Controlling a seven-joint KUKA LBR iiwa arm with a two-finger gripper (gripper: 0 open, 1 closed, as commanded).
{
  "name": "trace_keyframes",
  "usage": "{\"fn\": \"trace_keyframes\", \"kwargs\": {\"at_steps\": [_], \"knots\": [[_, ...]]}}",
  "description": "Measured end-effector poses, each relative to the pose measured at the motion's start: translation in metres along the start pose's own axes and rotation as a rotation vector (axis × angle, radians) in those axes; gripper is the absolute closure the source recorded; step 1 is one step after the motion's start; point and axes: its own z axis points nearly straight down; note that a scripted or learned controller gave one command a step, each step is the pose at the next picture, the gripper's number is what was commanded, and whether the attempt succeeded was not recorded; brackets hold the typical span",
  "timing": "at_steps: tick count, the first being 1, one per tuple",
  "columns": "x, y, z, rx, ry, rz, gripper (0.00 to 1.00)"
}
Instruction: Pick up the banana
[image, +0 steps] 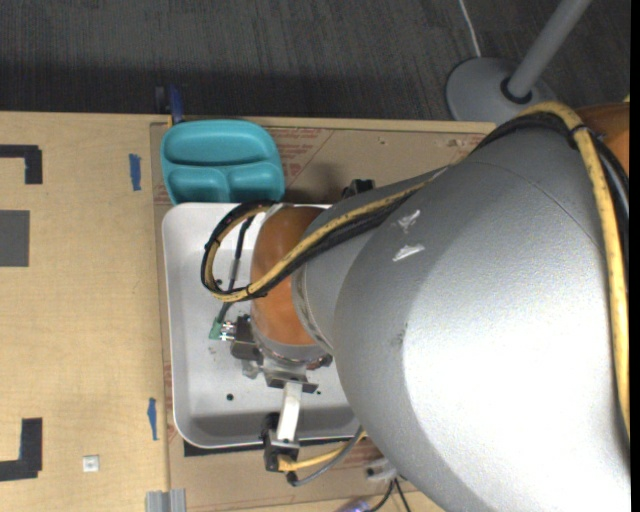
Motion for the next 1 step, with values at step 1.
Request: {"fn": "trace_keyframes", "kwargs": {"at_steps": [1], "knots": [[0.0017, 0.0017, 0.0149, -0.005, 0.006, 0.282, 1.0]]}}
